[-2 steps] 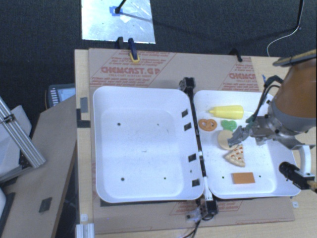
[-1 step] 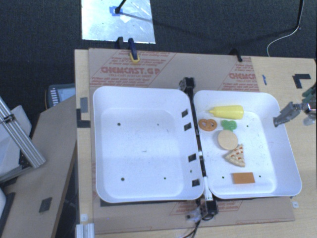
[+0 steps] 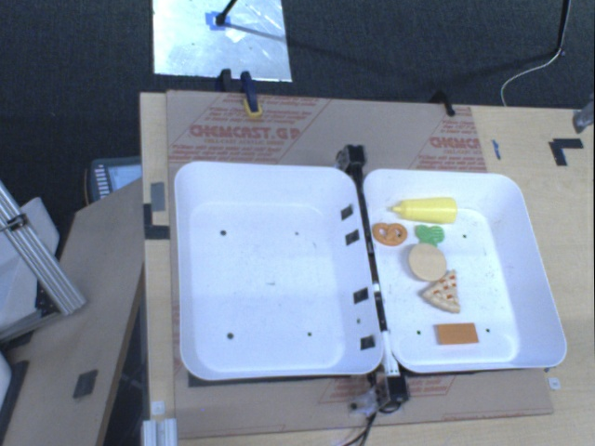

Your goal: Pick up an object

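The right bin (image 3: 535, 249) holds 6 small things, and the tan round disc (image 3: 428, 263) sits near the middle of them. Just above the disc lies a green piece (image 3: 429, 234), its shape too small to make out. Farther above lies a yellow bottle (image 3: 426, 210) on its side. Up and left of the disc is a brown pretzel (image 3: 390, 234). Just below the disc, nearly touching it, is a pizza slice (image 3: 442, 293), and farther below is a flat orange rectangle (image 3: 456, 334). The left bin (image 3: 270, 179) lies left of the disc. Far to the disc's upper right, a grey piece (image 3: 585, 117) is cut off by the frame's edge and cannot be identified. How the gripper stands, and whether it holds anything, cannot be told.
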`<state>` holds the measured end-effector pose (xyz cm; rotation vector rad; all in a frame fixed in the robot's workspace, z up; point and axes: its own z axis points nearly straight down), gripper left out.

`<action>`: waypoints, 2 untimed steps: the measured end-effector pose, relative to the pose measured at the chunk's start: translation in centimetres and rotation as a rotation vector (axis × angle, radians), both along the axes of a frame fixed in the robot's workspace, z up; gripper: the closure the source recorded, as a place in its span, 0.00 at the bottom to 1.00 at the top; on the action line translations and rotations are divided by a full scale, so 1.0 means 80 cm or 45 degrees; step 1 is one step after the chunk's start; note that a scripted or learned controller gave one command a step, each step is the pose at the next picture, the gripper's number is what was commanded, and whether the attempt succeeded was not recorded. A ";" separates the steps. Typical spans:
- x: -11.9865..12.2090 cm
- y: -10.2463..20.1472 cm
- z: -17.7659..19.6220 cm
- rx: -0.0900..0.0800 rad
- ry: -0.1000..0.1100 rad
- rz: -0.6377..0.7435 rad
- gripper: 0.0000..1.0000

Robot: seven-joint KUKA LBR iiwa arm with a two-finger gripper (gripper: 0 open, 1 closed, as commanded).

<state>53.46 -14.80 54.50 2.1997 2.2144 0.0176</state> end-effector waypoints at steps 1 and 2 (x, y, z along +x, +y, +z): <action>-0.002 0.000 0.003 0.004 0.017 0.003 1.00; 0.017 0.122 -0.074 0.011 0.032 0.008 1.00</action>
